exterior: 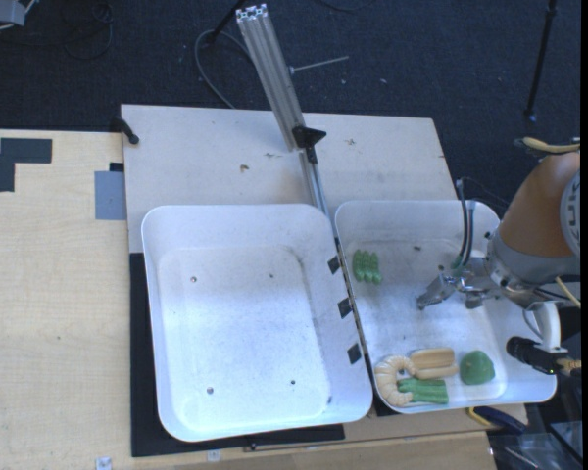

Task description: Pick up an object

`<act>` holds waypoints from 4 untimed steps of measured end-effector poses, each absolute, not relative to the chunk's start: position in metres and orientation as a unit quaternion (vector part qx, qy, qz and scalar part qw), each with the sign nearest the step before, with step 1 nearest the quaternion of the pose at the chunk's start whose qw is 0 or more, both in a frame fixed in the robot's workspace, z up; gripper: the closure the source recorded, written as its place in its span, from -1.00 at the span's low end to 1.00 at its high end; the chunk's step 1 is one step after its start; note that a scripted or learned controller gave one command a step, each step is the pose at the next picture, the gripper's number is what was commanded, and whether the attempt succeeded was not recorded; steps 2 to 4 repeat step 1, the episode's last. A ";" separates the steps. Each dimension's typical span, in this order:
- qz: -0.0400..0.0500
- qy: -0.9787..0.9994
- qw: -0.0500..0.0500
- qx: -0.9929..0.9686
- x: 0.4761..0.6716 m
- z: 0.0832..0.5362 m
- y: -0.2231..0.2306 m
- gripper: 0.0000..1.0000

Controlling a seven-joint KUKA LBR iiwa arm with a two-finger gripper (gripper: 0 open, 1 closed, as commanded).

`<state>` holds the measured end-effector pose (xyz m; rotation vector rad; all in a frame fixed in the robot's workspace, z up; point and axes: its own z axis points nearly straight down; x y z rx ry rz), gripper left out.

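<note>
Pincer [439, 294], its state something we cannot tell, hovers in the right bin [412, 218]; we should centre over one toy, perhaps the green block [367, 266], before descending.

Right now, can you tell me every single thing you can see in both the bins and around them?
left bin: 1, white, left half of the bench.
right bin: 1, white, beside the left bin.
green ridged toy: 1, green, right bin, near its left wall.
green round lump: 1, green, right bin, near corner.
tan block: 1, tan, right bin, left of the round lump.
cream ring-shaped toy: 1, cream, right bin, near-left corner, touching the tan block.
green flat piece: 1, green, just below the tan block.
metal rail: 1, silver, slanting up from between the bins.
bench board: 1, pale, under the bins.
arm: 1, grey and orange, right side.
gripper: 1, metal, over the right bin, holding nothing I can see.
</note>
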<state>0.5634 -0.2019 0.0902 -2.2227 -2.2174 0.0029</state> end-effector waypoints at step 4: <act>0.000 -0.706 -0.001 -0.708 0.565 0.102 -0.202 1.00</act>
